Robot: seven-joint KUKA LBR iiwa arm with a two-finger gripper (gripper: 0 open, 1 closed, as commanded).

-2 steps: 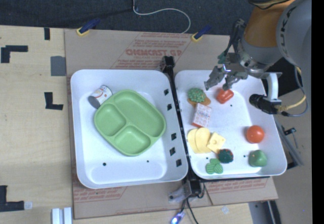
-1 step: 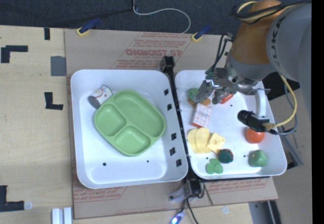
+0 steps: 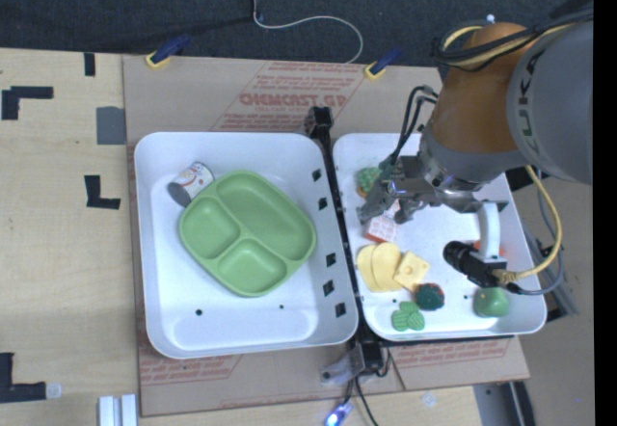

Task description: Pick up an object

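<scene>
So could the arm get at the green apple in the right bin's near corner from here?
Probably yes: the green apple sits apart from the other toys, with the tool above the same bin, though the wall is close.

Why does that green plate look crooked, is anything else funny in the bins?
The green divided plate lies turned at a slant in the left bin, not squared to its walls. A small mug-like thing lies tipped beside it. The toys in the right bin are merely scattered.

Smooth, matt plastic is seen in the green divided plate point(image 3: 247, 232) and both shallow white bins point(image 3: 159, 308). Brown cardboard point(image 3: 280, 101) underlies them. The orange wrist band point(image 3: 477, 101) looks glossy.
</scene>
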